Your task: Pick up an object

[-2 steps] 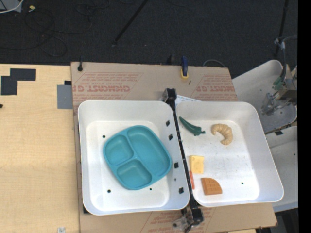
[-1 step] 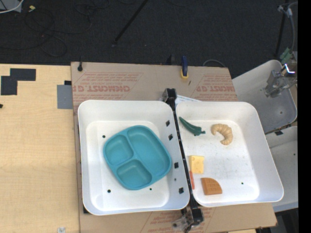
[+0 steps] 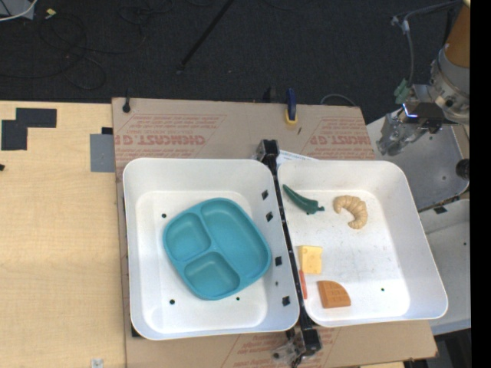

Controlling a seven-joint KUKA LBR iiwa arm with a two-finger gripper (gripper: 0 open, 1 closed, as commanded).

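Dark floor and cardboard-topped bench; both bins below me, arm parked off the right bin's far right corner.

Left bin (image 3: 138, 205) carries a teal divided plate (image 3: 216, 248); right bin (image 3: 399, 205) carries the candidates. Largest to smallest, as I judge them: the croissant (image 3: 353, 210) at the far middle, curved, its length running roughly near-to-far; an orange wedge (image 3: 334, 294) at the near side; a yellow block (image 3: 310, 259) by the divider; a green pepper-like piece (image 3: 302, 201) lying slantwise near the far left. The gripper (image 3: 399, 133) hangs outside the rim, above bare bench, gripping nothing that I can see; whether its fingers are spread or closed I cannot tell. Croissant lies nearest, down and left of it in this view, so I judge it the natural target.
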